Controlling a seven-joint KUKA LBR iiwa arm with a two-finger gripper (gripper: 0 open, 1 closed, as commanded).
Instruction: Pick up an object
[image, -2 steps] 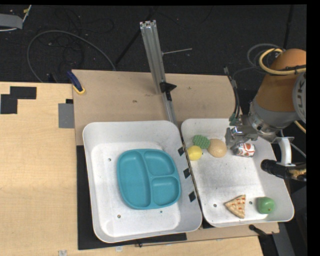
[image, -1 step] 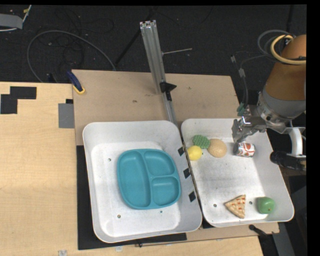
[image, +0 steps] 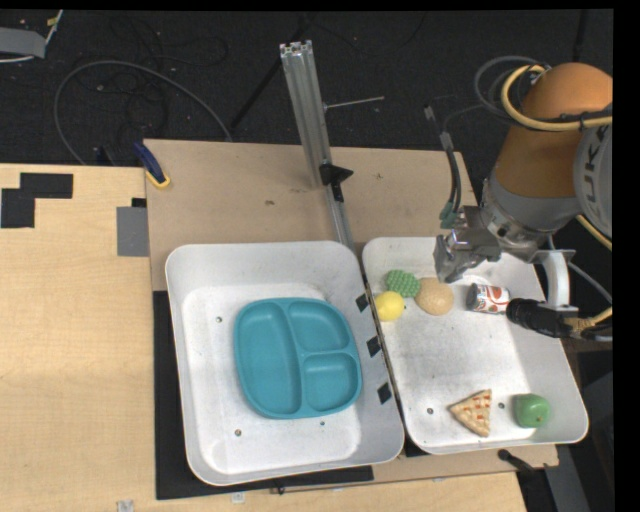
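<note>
Camera view shows the hand (image: 452, 262) low over the right bin (image: 455, 420), just above a tan ball (image: 435, 297). Whether it is open or closed, I cannot tell. A yellow ball (image: 389, 306) lies just beside the tan ball.

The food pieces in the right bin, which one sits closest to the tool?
The tan round piece, just below the tool. The yellow piece and green ridged piece lie further left; the pizza slice lies near the front.
</note>
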